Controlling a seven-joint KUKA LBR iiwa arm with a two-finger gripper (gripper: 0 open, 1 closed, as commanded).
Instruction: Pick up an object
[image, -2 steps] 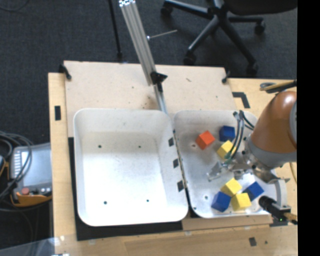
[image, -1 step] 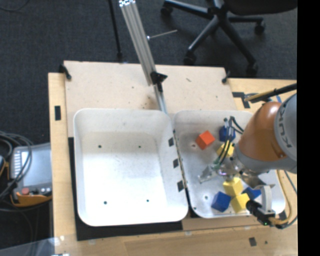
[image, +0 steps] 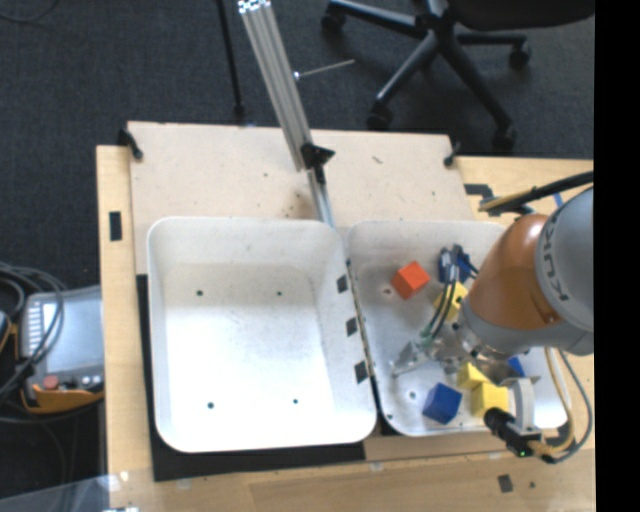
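- Camera view: arm (image: 520, 285) hung low over right bin (image: 375, 250), w/ pincer (image: 440, 350) hidden under wrist; couldn't tell its state.
- Blue block (image: 442, 402), yellow block (image: 480, 388) lay just beside; orange block (image: 410, 280) apart.

The arm (image: 530, 280) hides the right bin's (image: 385, 400) far side.

A pale wooden worktop (image: 230, 170) sits on dark carpet (image: 90, 70). An aluminium rail (image: 280, 85) slants toward twelve o'clock from the worktop's middle. An office chair base (image: 440, 50) stands at one o'clock. At eight o'clock, a grey control pendant (image: 60, 345) lies beside coiled cables (image: 12, 300).
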